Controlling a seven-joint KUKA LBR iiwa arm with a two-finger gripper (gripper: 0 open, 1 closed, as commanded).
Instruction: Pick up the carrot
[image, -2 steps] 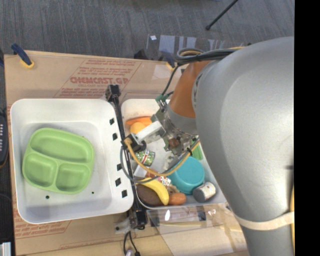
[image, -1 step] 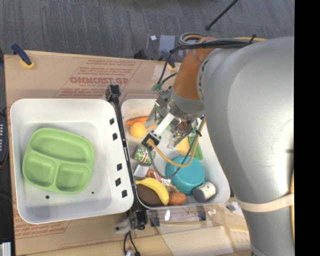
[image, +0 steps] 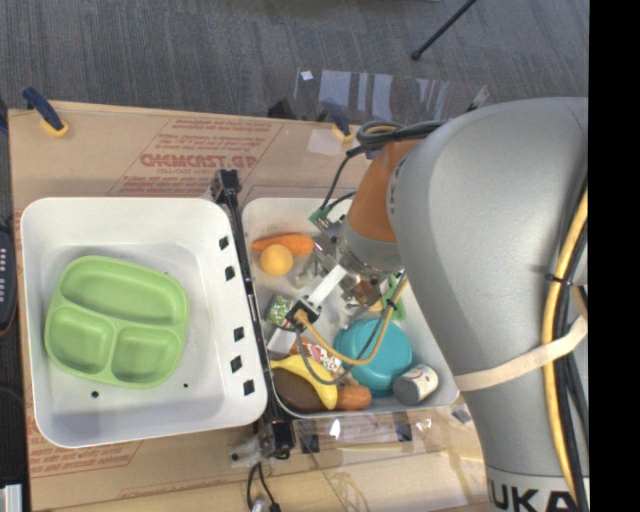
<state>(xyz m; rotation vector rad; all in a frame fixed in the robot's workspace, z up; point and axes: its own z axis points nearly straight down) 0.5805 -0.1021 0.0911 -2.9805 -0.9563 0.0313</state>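
Beside claw (image: 334, 262), carrot (image: 286, 243) lies at bin (image: 290, 208) far end.

We see a grey carpeted floor (image: 200, 50) beyond the bench (image: 120, 150), which is covered in brown cardboard with red print, a blue-and-yellow clamp (image: 45, 112) at its far corner, a clear plastic sheet (image: 370, 95) at its far edge, and a thin dark rod (image: 445, 30) on the carpet.
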